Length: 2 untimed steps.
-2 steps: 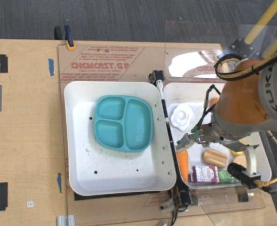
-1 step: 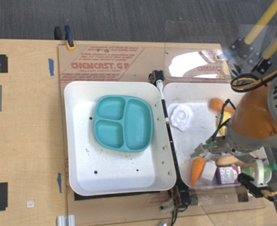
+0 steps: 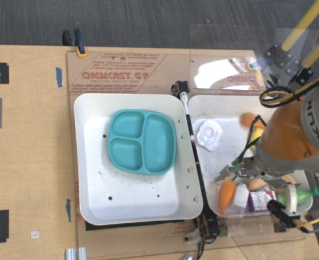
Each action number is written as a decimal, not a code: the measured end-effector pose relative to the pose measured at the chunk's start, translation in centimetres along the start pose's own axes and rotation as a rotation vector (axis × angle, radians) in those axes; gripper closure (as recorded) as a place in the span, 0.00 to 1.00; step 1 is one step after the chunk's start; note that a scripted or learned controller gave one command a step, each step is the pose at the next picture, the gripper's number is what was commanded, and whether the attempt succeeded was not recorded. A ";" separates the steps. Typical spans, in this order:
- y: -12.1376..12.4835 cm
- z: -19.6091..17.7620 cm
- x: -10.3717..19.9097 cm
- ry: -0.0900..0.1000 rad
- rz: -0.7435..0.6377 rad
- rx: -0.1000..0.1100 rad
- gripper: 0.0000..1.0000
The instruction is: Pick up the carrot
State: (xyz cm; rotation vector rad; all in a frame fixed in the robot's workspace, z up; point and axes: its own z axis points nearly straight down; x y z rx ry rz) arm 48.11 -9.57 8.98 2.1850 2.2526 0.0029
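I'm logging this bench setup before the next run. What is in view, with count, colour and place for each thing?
bins: two, white, side by side on the bench.
divided plate: one, teal, three compartments, in the left bin.
carrot: one, orange, near the front of the right bin, just below the gripper.
crumpled white item: one, white, upper left of the right bin.
purple package: one, purple and white, front of the right bin, right of the carrot.
orange item: one, back of the right bin, partly behind the arm.
arm: one, grey with an orange band, over the right bin.
gripper: one, metallic, low above the carrot.
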 end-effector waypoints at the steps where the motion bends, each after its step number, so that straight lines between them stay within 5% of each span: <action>1: 0.5 -1.2 -0.4 -0.013 0.006 -0.019 1.00; 2: 0.3 -9.6 9.3 0.005 0.213 0.002 1.00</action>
